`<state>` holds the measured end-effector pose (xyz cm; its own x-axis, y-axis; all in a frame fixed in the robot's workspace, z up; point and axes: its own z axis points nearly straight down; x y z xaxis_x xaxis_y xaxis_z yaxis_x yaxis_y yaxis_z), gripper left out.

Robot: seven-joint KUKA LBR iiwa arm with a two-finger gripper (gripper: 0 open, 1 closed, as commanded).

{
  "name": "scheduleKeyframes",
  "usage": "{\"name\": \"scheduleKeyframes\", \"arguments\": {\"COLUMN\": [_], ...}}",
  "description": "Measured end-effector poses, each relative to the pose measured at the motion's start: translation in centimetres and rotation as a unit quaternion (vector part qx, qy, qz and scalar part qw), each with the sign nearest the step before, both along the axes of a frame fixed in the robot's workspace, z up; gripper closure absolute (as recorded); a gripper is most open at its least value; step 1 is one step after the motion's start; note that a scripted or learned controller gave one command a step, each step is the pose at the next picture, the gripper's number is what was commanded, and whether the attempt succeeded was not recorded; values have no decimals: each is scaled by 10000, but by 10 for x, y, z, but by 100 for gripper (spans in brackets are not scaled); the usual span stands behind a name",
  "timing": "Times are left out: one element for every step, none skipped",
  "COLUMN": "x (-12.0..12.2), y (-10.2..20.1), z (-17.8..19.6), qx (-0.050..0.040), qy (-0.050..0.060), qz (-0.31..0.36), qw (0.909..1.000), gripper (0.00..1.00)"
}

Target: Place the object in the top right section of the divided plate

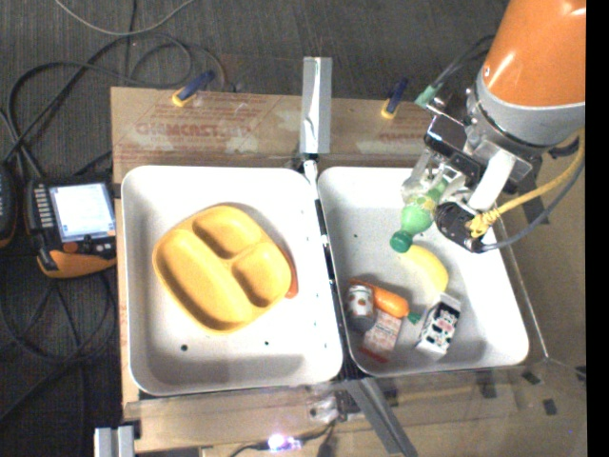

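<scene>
Crowding the right bin (pixel 509 336): banana (pixel 430 267), carrot (pixel 391 302), can (pixel 359 300), small carton (pixel 439 325).

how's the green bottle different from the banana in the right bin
The green bottle is pale green with a darker green cap, while the banana is plain yellow. The bottle hangs tilted, cap down, between the fingers of the gripper; the banana lies flat on the floor of the right bin, untouched. Both are over the same bin.
</scene>
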<state>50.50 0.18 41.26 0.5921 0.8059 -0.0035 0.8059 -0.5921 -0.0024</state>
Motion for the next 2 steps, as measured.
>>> {"name": "scheduleKeyframes", "arguments": {"x": [-20, -20], "y": [-3, -22], "z": [22, 21], "qx": [-5, -7], "qy": [-14, -11], "qz": [-510, -2009], "qw": [9987, 9796], "gripper": [100, 100]}}
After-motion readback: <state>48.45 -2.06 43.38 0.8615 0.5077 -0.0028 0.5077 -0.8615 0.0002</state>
